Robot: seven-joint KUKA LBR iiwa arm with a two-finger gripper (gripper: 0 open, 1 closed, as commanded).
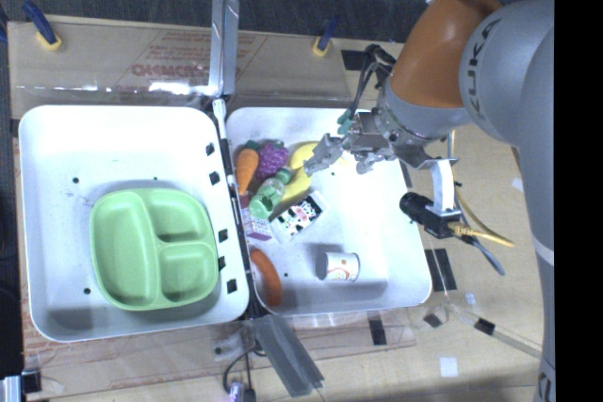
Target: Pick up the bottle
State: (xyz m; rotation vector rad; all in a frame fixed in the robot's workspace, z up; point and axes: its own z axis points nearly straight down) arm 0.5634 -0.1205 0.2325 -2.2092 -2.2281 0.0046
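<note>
We are looking down on two white bins filling the middle of the frame. The left bin (pixel 47 202) is carrying a green divided plate (pixel 155 247) in its lower half. The right bin (pixel 396 278) is holding a cluster of things along its left wall, and the grey arm (pixel 490 42) with its orange band is reaching in from the upper right.

The gripper (pixel 322 155) is hanging over the upper middle of the right bin, just beside the yellow banana (pixel 303 167). Whether its fingers are apart or together we cannot tell from this angle, and we are seeing nothing between them.

The bottle (pixel 267 198), green and lying on its side, is sitting in the cluster at the centre of the frame, below the purple grapes (pixel 272 154) and right of the carrot (pixel 246 171), with a patterned card (pixel 299 216) just below it. A small white cup (pixel 338 265) is lying apart toward the bin's lower edge.

We are judging this to be the approach step: the bottle is not yet grasped. The next move is calling for a shift down and left in the frame, then a careful descent onto the bottle, since its neighbours are crowding it closely.
</note>
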